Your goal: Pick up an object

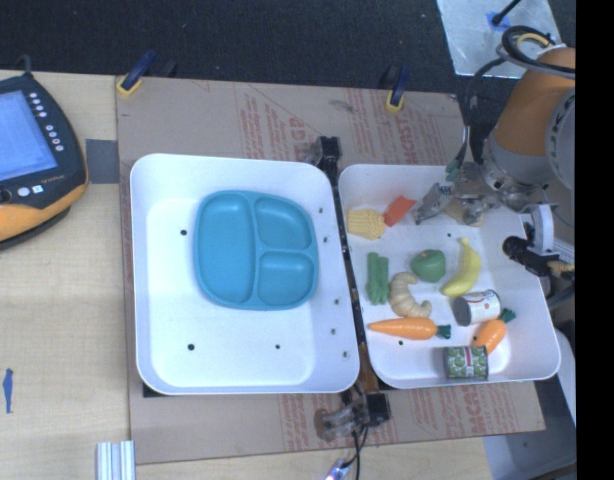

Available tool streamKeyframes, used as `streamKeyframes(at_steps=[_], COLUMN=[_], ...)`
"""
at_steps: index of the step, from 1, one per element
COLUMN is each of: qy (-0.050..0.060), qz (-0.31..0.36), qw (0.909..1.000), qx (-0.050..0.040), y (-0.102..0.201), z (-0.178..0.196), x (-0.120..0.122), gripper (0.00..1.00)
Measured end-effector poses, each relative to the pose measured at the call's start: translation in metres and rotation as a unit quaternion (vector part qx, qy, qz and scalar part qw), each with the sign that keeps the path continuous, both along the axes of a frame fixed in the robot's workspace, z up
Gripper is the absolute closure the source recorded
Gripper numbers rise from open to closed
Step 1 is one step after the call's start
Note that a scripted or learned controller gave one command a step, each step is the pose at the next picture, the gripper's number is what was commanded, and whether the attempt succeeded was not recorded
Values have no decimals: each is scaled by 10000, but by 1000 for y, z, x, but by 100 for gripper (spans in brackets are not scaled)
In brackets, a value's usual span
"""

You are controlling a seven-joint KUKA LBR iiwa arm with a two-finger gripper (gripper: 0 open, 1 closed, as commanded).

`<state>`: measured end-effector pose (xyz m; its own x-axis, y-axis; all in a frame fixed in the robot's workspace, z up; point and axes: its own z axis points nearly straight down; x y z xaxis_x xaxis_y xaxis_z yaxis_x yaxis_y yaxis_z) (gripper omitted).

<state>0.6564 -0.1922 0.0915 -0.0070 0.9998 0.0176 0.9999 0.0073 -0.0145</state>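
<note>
Hovering over the right bin (547, 368), the gripper (449, 204) is spreading wide and gripping nothing, pick not yet made, toys lying untouched.

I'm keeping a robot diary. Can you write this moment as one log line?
arm: over right bin | gripper: open, near back edge, holding nothing | nearest: red piece, corn cob | left bin: blue divided plate
</note>
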Motion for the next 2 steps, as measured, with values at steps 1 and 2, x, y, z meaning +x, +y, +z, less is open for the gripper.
streamKeyframes(at_steps=[1,2], qy=[-49,-41], qz=[-21,-6], qw=[9999,9999], qx=[-90,-101], y=[12,11], z=[0,11], x=[-58,-58], gripper=[0,100])
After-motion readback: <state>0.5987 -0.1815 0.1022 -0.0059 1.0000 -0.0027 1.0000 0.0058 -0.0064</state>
